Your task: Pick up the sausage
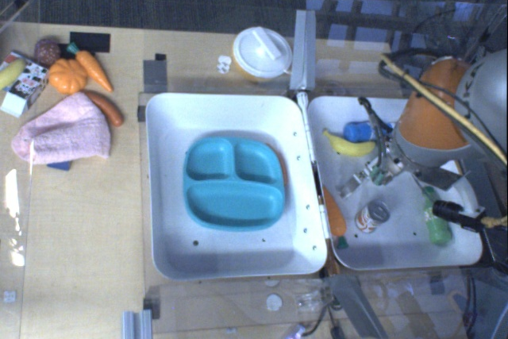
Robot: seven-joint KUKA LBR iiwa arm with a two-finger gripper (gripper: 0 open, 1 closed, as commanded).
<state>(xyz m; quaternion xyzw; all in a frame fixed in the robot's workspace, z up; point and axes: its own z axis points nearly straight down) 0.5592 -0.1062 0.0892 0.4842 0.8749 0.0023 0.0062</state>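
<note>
An orange-brown sausage (pixel 336 218) lies lengthwise against the left wall of the right bin (pixel 413 254), near its front corner. My gripper (pixel 368 175) hangs over the middle of that bin, to the right of the sausage and further back, just in front of a yellow banana (pixel 348 143). A gap of bare bin floor separates it from the sausage. Nothing is visibly held in it.
A blue piece (pixel 358 129) sits behind the banana. A small can (pixel 371 216) and a green item (pixel 436 228) lie toward the front. The left bin (pixel 167 194) holds a blue divided plate (pixel 235 181). A pink cloth (pixel 63 132) and toy vegetables (pixel 79 74) lie on the bench's left.
</note>
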